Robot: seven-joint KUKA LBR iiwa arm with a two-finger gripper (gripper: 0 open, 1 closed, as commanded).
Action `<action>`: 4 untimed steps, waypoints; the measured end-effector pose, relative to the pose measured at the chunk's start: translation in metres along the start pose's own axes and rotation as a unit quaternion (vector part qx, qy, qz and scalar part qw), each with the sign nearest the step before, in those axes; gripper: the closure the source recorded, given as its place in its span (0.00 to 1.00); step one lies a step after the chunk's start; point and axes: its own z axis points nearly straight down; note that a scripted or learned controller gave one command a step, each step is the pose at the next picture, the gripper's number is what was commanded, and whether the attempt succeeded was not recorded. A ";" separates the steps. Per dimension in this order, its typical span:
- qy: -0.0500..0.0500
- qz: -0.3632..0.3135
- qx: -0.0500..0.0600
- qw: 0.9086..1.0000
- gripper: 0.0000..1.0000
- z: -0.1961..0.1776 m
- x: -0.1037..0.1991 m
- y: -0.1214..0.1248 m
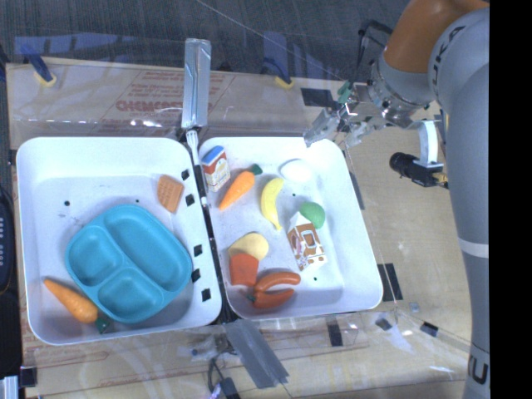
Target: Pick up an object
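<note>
My pincer (pixel 331 130) hangs above the far right corner of the right bin (pixel 359 248), just outside the rim, with nothing between its fingers. The fingers look spread apart, so I read it as open and holding nothing.

Task status: nothing picked yet, as far as I can judge. Every object lies down in the bins. The whole grasp is left: choose a target, come down, close, lift.

Right bin contents: a small milk carton (pixel 215 166) at the far left corner, a carrot (pixel 236 187) just beside it, a banana (pixel 272 201) near the middle, a white egg-like piece (pixel 295 170) at the far side, closest to my pincer. A green piece (pixel 312 214) sits right of the banana, touching or nearly touching a small printed box (pixel 306 246). Near side: a yellow piece (pixel 250 245) on top of a red block (pixel 243 269), and a hot dog (pixel 275 288) touching that block.

Left bin (pixel 33 223): a blue divided tray (pixel 129 262), a waffle piece (pixel 170 193) by the divider, a second carrot (pixel 71 300) at the near corner, its tip against the tray.

Closest candidate looks like the white piece or the banana; the near-side cluster is crowded and probably riskier.
</note>
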 end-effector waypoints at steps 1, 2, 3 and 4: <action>0.001 0.159 0.002 0.987 0.00 0.022 -0.012 -0.034; 0.000 0.153 0.002 0.988 0.00 0.062 0.020 -0.061; 0.001 0.166 -0.002 0.986 0.00 0.022 0.031 -0.016; 0.000 0.298 0.000 0.955 0.00 0.004 0.000 -0.041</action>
